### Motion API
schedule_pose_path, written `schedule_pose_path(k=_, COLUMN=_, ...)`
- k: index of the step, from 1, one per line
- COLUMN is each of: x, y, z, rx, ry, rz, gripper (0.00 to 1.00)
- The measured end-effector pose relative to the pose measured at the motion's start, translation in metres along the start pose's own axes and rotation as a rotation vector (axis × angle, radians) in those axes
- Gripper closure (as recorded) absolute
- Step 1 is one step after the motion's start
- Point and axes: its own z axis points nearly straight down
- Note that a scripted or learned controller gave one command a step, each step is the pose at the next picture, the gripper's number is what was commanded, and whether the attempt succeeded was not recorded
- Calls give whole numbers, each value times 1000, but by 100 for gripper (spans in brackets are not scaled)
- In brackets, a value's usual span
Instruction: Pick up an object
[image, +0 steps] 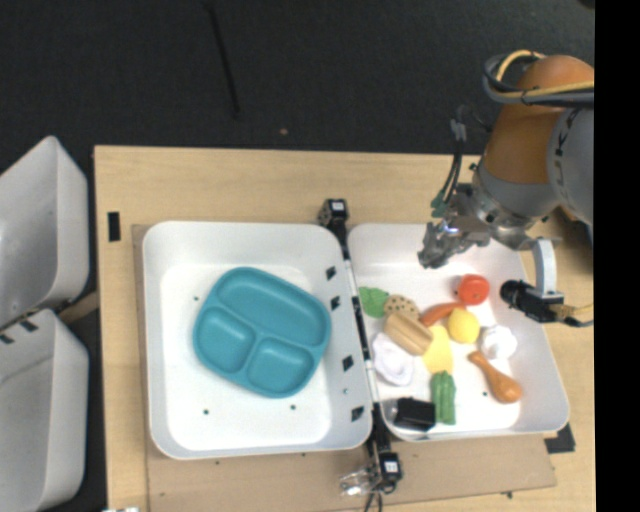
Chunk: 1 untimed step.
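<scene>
The right bin holds a heap of toy food: a red tomato, a yellow lemon, a tan bread piece, a green leaf, a white piece, a green pickle, an orange drumstick and a black block. My gripper hangs over the bin's far part, up and left of the tomato, with nothing seen between its fingers.
The left bin holds a teal divided plate. A black clip sits at the far end of the seam between the bins. White chair-like shapes stand off the bench's left edge.
</scene>
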Motion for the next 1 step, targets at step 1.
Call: schedule_pose_path(k=1, x=48, y=36, z=7, rx=2, ry=0, rz=0, gripper=100)
